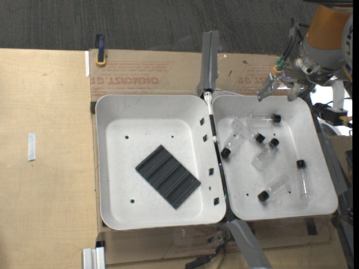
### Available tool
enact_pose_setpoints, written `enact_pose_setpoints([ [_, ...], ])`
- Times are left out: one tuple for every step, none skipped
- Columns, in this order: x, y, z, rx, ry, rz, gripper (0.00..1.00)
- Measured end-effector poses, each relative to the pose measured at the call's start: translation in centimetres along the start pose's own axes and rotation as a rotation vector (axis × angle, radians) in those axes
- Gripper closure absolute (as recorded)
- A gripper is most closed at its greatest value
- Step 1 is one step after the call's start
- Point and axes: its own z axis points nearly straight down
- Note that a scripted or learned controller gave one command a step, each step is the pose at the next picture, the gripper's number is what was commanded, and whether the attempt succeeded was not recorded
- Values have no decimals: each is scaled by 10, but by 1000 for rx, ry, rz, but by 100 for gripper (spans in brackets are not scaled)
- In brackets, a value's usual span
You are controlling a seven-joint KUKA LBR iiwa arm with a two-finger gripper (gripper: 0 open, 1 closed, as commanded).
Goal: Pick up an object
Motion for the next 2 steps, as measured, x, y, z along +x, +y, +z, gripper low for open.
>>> enact_pose_setpoints([
  [-39, -46, 111, -1, 0, 48, 0],
  [-39, -96, 139, -1, 1, 4, 0],
])
